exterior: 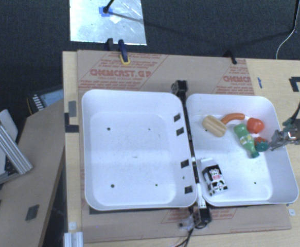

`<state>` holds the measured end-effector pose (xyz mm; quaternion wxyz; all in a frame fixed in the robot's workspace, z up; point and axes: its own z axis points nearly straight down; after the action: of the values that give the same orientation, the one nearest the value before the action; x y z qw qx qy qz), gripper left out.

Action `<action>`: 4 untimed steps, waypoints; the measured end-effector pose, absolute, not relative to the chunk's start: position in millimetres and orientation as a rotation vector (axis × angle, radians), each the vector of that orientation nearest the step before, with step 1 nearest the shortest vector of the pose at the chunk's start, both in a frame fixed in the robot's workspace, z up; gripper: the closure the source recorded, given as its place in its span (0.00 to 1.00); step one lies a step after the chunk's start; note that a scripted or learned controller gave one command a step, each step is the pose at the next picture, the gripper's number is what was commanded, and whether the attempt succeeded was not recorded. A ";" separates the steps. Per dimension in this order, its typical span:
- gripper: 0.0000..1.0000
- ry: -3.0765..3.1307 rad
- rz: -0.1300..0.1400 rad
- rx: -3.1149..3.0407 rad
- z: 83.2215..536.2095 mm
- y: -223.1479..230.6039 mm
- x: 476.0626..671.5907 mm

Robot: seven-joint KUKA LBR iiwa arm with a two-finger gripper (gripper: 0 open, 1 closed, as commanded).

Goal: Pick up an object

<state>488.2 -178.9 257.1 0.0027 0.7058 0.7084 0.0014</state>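
The right bin point(281, 181) holds several small objects. A tan bread roll point(214, 126) lies near its upper left, with an orange sausage-shaped piece point(233, 117) just behind it. A red tomato-like piece point(255, 124) sits beside a green bottle-shaped toy point(245, 138), whose teal end point(262, 146) points right. A black-and-white cow-print box point(215, 178) stands near the bin's front left. My gripper point(279, 140) reaches in over the bin's right rim, its tip right next to the teal end and the small orange bit there.
The left bin point(134, 148) sits beside the right one, joined by a black-clipped divider point(190, 153). Cardboard point(139, 71) covers the bench under both bins. A metal frame point(5, 143) stands off the bench at the left.
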 end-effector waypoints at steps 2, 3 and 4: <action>1.00 2.221 0.010 2.206 278.8 -179.0 490.3; 1.00 2.222 0.013 2.201 289.6 -178.9 491.5; 1.00 2.223 0.017 2.195 300.5 -178.7 492.6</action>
<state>492.6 -178.7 300.5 0.0086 0.7026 0.7115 0.0053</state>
